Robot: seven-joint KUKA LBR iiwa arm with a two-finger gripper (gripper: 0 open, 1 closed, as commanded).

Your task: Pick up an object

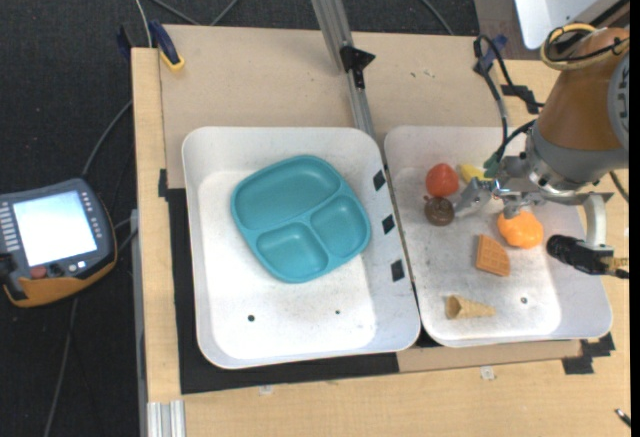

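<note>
In the right bin lie a red ball-like object, a small brown round piece, a little yellow piece, an orange lump, a tan wafer square and a small cone. My gripper hangs low over the upper middle of this bin. It sits between the brown piece on its left and the orange lump on its lower right, with the yellow piece just above it. Nothing is visibly held.
The left bin holds a teal divided plate. A metal post slants down to the gap between the bins. A handheld control pendant lies off the bench at far left.
</note>
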